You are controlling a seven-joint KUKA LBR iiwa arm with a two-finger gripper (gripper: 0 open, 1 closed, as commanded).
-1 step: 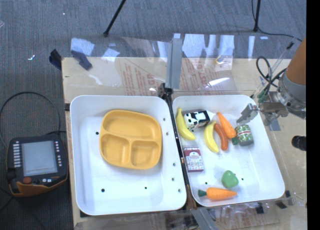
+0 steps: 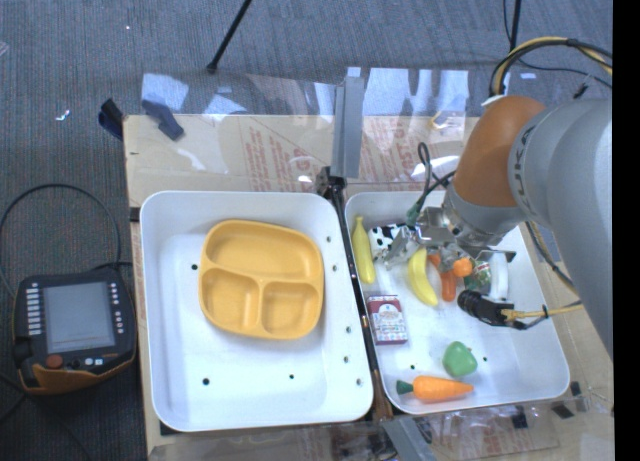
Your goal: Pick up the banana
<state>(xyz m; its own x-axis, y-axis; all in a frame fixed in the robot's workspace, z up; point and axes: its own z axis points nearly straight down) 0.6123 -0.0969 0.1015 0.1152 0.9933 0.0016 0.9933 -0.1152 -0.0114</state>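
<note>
A curved yellow banana (image 2: 423, 279) lies in the right bin (image 2: 540, 349), near its middle. A second long yellow piece (image 2: 362, 249) rests along that bin's left wall. My gripper (image 2: 427, 247) hangs low over the bin, just above the upper end of the curved banana, and the grey arm with its orange band (image 2: 500, 154) reaches in from the right. The gripper's body hides how it meets the banana, and the banana's lower half lies free on the bin floor.
The right bin also holds a black-and-white toy (image 2: 383, 239), a red box (image 2: 386, 319), a green pepper (image 2: 460, 357), a carrot (image 2: 440, 388) and small orange pieces (image 2: 455, 271). A yellow divided plate (image 2: 262, 279) sits in the left bin (image 2: 170, 349).
</note>
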